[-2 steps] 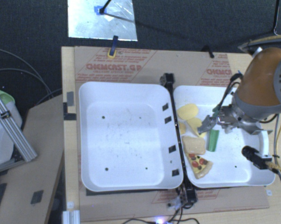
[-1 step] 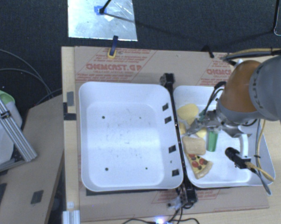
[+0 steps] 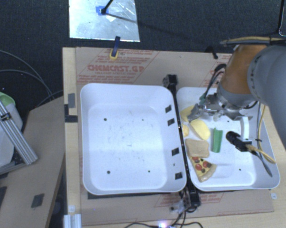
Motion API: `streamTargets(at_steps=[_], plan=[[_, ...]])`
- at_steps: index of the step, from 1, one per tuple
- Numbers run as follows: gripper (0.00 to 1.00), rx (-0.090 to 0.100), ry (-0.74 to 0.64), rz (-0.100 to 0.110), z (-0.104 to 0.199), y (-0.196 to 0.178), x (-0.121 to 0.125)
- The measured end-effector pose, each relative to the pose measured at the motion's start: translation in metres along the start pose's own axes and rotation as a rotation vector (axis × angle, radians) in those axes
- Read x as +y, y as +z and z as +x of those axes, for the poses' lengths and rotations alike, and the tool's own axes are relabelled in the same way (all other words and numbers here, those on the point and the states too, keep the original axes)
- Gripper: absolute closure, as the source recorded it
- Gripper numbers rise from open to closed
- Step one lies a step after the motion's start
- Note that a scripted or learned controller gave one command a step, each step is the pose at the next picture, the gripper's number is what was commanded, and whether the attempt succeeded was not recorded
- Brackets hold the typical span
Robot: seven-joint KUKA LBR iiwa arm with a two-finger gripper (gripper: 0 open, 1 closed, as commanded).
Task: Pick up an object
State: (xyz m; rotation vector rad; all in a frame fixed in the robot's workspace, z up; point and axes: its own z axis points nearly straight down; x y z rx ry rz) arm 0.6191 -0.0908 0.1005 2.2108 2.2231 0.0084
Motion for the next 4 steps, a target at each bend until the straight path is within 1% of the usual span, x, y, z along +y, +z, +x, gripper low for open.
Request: streamTargets(at_steps=[1, 2, 3, 4], plan=[[0.0, -0.004, 0.009, 0.006, 0.005, 0.015, -0.064], [0.0, 0.002, 0.005, 0.007, 0.071, -0.056, 0.008], [0.0, 0.002, -0.003, -0.001, 0.109, -0.086, 0.054], [0.0, 0.006, -0.008, -0.008, 0.202, -0.209, 0.045]])
